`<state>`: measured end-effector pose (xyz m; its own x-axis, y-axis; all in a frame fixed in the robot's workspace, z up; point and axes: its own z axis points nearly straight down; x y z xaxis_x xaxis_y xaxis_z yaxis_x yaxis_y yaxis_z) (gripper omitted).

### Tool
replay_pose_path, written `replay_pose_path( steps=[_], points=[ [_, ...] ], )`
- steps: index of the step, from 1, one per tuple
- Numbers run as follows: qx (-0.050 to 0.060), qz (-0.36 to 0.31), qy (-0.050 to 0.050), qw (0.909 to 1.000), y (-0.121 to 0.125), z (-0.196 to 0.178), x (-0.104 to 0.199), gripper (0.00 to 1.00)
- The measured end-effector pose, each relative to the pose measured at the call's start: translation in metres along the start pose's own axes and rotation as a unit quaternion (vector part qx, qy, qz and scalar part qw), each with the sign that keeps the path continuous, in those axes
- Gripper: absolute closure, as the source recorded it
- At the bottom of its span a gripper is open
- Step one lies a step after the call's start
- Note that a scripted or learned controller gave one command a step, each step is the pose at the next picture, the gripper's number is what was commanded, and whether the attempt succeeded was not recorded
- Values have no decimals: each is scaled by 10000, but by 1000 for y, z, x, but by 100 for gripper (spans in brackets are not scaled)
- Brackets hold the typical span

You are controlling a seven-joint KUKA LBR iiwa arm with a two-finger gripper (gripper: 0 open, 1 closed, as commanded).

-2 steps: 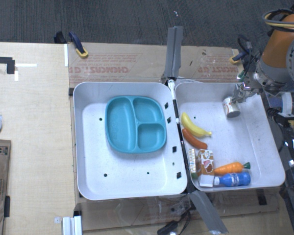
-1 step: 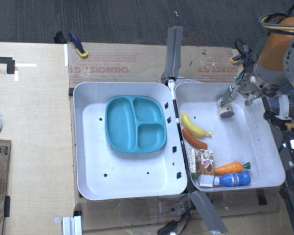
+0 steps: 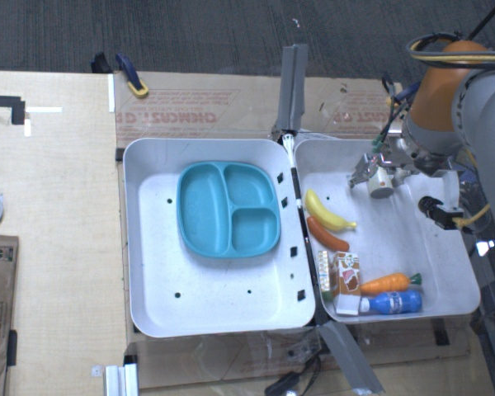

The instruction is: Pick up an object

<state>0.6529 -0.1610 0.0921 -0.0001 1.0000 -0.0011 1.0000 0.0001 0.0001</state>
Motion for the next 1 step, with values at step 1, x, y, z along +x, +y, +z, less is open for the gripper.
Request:
replay_pose_path(
  steps=[1],
  points=[
    [-3,436,-4,9990,-22,-87,-10,0]
  ],
)
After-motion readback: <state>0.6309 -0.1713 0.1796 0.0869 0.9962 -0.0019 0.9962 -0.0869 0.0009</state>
